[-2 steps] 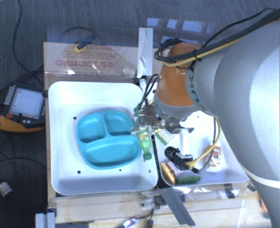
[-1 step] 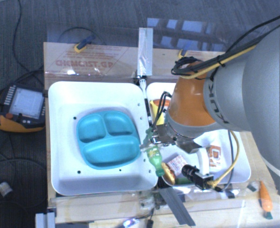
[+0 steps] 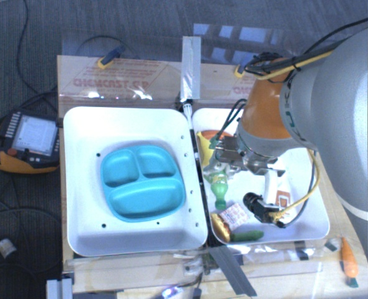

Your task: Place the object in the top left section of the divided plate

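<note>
A light blue divided plate (image 3: 143,182) is seen lying flat in the middle of the left bin (image 3: 84,229), with two smaller sections along its far side and one large section along its near side. The plate is turned slightly, and nothing is seen in its sections.

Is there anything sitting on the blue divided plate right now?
No, the blue plate in the left bin has all three sections bare, and the loose items lie in the right bin.
</note>
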Robot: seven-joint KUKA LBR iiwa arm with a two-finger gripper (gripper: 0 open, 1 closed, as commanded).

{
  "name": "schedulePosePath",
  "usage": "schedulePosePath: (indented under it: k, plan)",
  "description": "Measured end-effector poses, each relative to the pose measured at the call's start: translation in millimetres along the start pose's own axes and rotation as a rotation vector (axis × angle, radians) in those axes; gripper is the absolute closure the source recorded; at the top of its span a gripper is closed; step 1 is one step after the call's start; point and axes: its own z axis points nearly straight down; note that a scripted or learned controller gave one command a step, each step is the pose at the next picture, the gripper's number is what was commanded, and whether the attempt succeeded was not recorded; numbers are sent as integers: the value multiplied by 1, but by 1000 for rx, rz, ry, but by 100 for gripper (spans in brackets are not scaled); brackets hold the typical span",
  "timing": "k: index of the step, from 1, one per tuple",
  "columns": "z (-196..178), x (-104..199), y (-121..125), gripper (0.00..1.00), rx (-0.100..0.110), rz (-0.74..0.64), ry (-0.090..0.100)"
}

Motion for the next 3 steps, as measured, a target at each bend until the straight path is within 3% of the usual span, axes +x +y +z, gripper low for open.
schedulePosePath:
  k: [1, 2, 3]
  plan:
    - [0, 68, -3, 100, 1, 104, 1]
    - [0, 22, -3, 100, 0, 128, -1]
    - [-5, 107, -54, 100, 0, 104, 1]
